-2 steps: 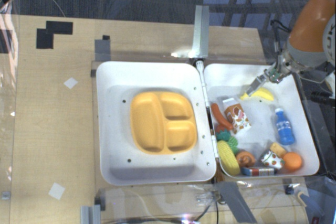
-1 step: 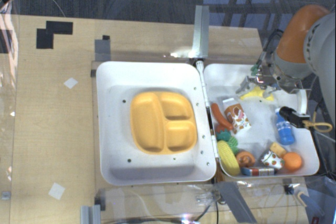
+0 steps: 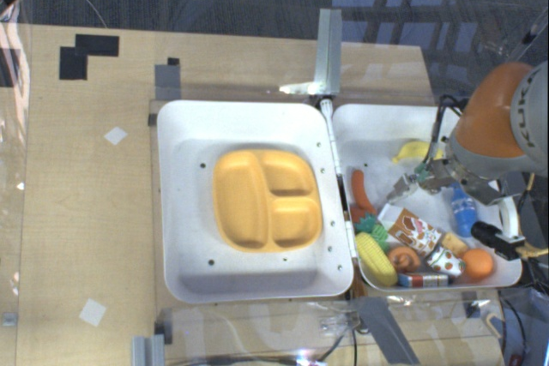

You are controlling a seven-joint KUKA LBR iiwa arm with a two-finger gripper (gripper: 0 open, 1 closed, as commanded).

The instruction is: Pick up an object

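The right bin (image 3: 377, 126) holds several toy foods: a yellow banana (image 3: 412, 152), a red sausage (image 3: 362, 189), a green piece (image 3: 371, 225), a corn cob (image 3: 376, 257), a printed snack box (image 3: 413, 231), a blue bottle (image 3: 463, 214) and an orange ball (image 3: 479, 264). My gripper (image 3: 416, 183) hangs over the middle of this bin, just below the banana and above the snack box. It is open, with nothing between its fingers. The arm's orange band (image 3: 497, 111) covers the bin's right rim.
The left bin (image 3: 184, 184) carries a yellow divided plate (image 3: 266, 197) at its centre. A metal post (image 3: 329, 47) stands at the back between the two bins. Black tape marks (image 3: 86, 54) lie on the wooden bench at the far left.
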